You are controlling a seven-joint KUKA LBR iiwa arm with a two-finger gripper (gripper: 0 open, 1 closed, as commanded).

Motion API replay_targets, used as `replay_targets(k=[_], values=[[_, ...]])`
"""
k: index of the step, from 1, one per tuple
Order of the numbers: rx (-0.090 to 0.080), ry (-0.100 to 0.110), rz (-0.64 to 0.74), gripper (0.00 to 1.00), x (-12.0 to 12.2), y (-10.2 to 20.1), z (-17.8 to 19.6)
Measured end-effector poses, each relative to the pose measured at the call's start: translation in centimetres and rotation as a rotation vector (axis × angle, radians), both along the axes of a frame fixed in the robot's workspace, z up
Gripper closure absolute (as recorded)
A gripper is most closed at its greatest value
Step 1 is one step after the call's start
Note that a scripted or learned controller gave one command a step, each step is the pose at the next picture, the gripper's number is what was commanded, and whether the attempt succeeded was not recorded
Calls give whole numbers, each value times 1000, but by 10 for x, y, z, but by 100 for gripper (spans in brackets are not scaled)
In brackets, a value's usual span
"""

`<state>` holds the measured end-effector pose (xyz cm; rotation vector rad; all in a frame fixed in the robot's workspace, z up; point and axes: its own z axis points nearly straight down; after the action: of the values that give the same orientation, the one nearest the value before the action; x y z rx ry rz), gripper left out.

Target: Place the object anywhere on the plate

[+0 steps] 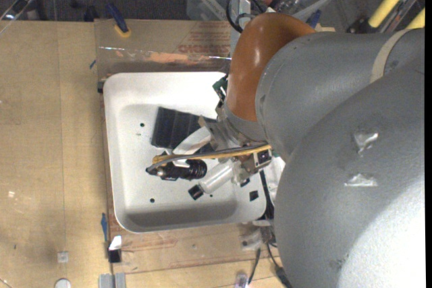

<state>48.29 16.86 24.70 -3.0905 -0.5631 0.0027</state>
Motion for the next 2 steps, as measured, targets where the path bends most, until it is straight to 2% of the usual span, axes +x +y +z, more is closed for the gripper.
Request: replay_targets(k=[1,2], values=[[-1,-2,-160,100,-3,37,8],[0,4,-69,100,43,47,-153]])
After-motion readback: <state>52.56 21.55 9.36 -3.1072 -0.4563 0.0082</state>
